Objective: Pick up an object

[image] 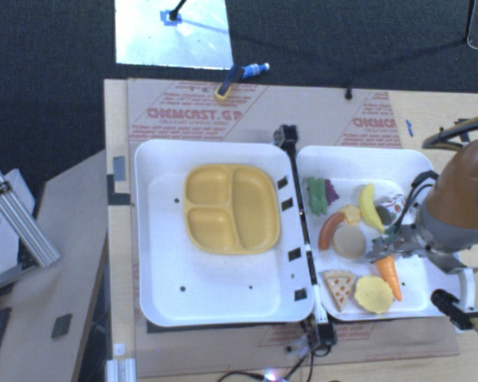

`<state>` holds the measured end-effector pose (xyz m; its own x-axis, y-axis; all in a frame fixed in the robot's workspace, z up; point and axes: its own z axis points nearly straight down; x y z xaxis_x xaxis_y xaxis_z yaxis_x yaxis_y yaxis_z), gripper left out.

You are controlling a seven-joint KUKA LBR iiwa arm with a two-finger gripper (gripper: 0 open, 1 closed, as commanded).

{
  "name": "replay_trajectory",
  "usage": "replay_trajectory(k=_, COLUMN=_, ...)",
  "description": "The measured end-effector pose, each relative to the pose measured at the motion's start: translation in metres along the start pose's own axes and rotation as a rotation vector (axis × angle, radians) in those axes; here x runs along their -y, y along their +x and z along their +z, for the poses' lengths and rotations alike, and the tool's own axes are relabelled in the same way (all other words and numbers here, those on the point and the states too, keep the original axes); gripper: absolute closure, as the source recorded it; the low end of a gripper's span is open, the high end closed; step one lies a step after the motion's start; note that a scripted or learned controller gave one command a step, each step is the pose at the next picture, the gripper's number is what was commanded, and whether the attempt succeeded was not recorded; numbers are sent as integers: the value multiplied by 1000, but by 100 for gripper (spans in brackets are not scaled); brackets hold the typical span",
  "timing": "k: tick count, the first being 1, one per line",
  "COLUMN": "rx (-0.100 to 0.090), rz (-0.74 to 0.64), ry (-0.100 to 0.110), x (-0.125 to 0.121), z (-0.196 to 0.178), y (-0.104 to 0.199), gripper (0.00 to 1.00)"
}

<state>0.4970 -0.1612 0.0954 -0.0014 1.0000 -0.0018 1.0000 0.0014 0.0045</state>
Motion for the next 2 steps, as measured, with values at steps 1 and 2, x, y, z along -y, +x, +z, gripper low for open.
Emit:
replay_trajectory(k=1, rx=0, rz=-2, ry=-2, x=-10, z=-49, y=-5, gripper=100)
replay_trajectory(k=2, rx=1, rz=-2, ry=-3, x=-21, z=-102, y=-11, gripper=100)
